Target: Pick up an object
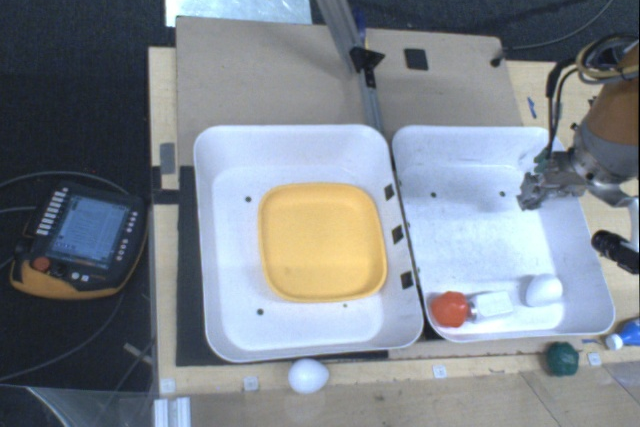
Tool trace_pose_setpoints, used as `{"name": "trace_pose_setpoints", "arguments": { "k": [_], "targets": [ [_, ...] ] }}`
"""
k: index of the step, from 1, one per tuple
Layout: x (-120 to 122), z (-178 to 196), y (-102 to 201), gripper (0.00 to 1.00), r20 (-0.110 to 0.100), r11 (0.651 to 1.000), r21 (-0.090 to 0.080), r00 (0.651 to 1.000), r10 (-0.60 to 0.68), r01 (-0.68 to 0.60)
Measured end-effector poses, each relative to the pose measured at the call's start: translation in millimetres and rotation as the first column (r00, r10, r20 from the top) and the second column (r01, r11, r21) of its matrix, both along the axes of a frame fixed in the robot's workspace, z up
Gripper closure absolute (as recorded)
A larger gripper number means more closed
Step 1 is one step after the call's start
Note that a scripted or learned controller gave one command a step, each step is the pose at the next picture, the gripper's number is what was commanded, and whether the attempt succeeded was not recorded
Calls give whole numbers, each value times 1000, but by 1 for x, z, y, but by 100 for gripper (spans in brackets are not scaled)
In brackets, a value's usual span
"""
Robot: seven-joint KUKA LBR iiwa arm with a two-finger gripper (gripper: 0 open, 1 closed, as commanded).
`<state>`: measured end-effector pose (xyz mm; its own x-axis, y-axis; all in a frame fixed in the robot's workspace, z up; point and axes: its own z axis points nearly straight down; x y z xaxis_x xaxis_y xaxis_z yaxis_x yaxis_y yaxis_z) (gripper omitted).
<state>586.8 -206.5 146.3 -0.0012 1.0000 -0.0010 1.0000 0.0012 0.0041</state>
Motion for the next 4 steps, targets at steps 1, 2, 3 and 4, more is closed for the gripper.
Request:
{"name": "trace_pose_setpoints", "arguments": {
  "k": [1,2,3,4],
  "targets": [
    [5,62,-3,100,2,1000,-1,1000,0,0],
    [6,117,7,100,1,1000,0,1000,0,0],
    [-2,111,65,100,-3,1000,2,1000,4,-4],
    [-8,102,113,100,-4,1000,2,1000,3,-3]
  ]
}}
